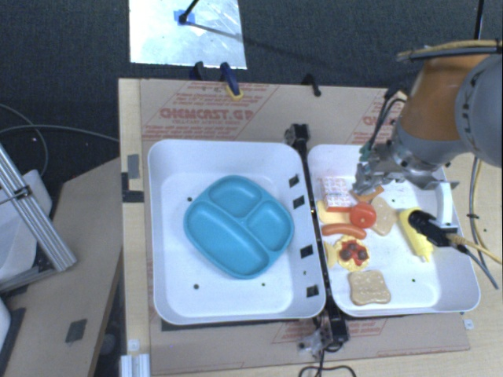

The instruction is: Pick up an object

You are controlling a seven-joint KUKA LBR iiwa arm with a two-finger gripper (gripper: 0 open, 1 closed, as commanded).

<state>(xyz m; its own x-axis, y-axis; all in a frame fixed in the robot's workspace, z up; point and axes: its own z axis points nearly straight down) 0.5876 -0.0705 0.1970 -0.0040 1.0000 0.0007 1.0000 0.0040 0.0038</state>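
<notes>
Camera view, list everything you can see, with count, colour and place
Bins: two, white, side by side on the bench.
Divided plate: one, blue, in the left bin.
Toy food: several pieces, right bin, among them a tomato, red; a hot dog, red and yellow; a toast slice, tan; a corn cob, yellow.
Cardboard sheet: one, brown with red print, under the bins.
Foil-like sheet: one, silver, top left.
Arm: one, grey with orange band, from the right.
Hand: one, above the right bin's food.

Robotics lab: arm (452, 108) over bench bins (228, 151), cardboard underlay (208, 110).
</notes>
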